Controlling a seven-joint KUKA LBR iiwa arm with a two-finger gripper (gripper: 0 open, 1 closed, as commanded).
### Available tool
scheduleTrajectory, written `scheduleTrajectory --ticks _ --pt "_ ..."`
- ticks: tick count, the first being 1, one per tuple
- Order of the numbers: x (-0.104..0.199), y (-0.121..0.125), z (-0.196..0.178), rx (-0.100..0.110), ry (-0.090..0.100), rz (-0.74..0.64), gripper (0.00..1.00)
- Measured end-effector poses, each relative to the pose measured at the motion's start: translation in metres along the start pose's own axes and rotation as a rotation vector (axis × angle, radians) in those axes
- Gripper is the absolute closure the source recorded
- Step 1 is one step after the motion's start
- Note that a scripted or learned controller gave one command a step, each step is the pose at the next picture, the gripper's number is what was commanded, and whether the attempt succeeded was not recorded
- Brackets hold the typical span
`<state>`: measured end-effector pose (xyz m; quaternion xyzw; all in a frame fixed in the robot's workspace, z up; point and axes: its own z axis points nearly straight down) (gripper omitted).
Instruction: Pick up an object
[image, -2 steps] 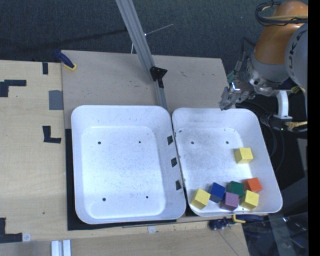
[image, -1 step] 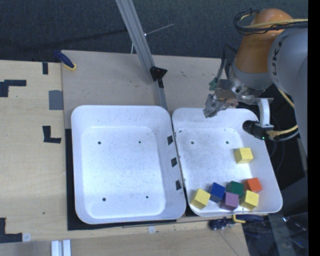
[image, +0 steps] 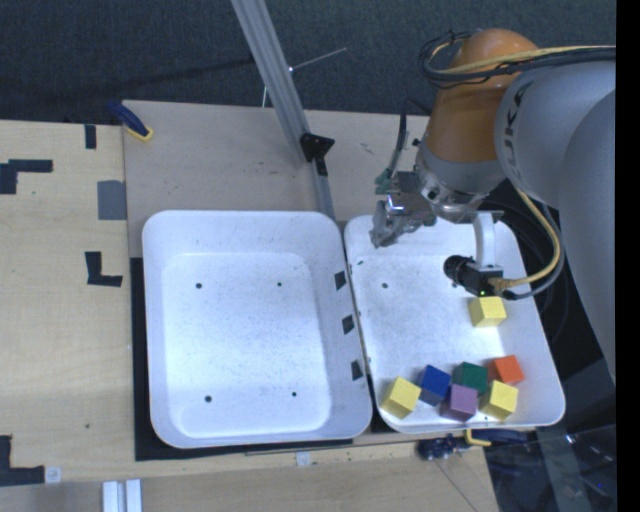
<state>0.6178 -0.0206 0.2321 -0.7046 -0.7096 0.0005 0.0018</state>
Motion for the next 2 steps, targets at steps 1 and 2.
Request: scheduleTrajectory --ticks 1,2 --pt "0.049 -0.021 0.012 0.001 -0.001 0.001 1.00" --pt "0.103 -0.042 -0.002 -0.001 0.001 -0.001 1.00"
